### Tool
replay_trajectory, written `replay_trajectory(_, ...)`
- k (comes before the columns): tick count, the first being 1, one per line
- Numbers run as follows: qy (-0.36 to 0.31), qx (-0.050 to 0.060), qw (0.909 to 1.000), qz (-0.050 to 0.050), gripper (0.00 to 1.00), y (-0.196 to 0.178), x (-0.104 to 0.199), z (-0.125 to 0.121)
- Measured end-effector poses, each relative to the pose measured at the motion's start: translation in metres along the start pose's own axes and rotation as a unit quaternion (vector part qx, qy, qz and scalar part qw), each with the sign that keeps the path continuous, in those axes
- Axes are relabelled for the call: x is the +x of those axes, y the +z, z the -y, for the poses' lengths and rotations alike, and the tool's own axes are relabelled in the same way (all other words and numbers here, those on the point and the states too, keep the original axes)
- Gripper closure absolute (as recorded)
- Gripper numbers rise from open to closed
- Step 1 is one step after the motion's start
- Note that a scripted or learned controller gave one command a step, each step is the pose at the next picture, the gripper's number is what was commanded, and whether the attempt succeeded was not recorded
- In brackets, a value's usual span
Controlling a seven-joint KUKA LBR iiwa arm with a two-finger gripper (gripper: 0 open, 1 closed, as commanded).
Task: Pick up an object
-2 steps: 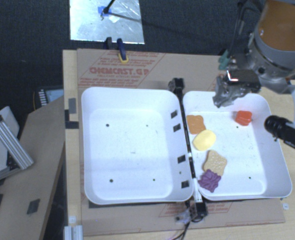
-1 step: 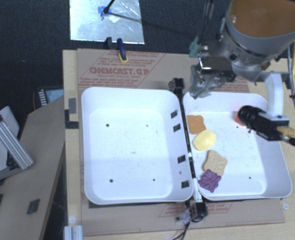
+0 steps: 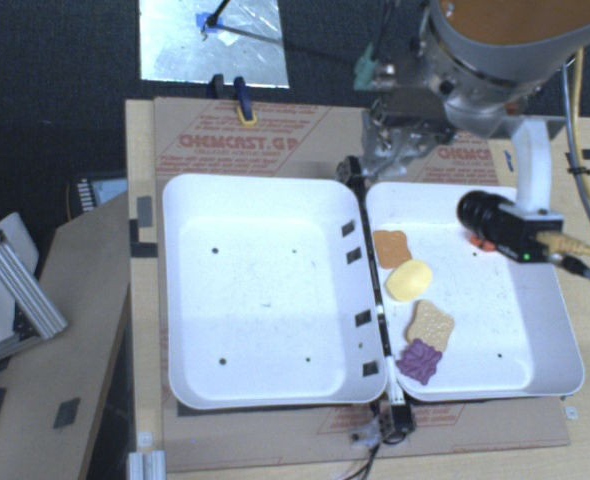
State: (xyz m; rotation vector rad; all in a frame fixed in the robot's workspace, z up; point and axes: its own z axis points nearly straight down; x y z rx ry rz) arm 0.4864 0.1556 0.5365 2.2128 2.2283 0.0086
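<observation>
Underneath everything, a brown cardboard sheet with red lettering, flat across the bench. On it, side by side and meeting along a dark seam, two shallow white plastic bins: the left bin and the right bin.

Entering from the far right, close under the camera, a grey arm with an orange band. Below it, the metal two-finger gripper, hanging over the far rim of the right bin near that bin's far left corner. Open or closed: cannot tell from this angle.

Beyond the cardboard, far left, a square sheet of crinkled silver foil on dark cloth. At the left edge, a ribbed aluminium rail, lying at a slant.

Then the things to pick, much alike in size, all in the right bin, strung close along its left wall and well apart from the gripper:
- farthest, a flat orange-brown square piece;
- just nearer and touching it, a pale yellow rounded piece;
- nearer again, a tan toast-shaped slice;
- nearest, touching the slice, a purple knobbly cluster.

Smallest, on the cardboard's far edge, a blue-and-yellow clamp.
</observation>
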Motion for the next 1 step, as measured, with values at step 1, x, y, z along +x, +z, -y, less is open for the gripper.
replay_trajectory(1,0.002,0.001,1.0,0.001,0.0,0.0014,-0.002,0.0)
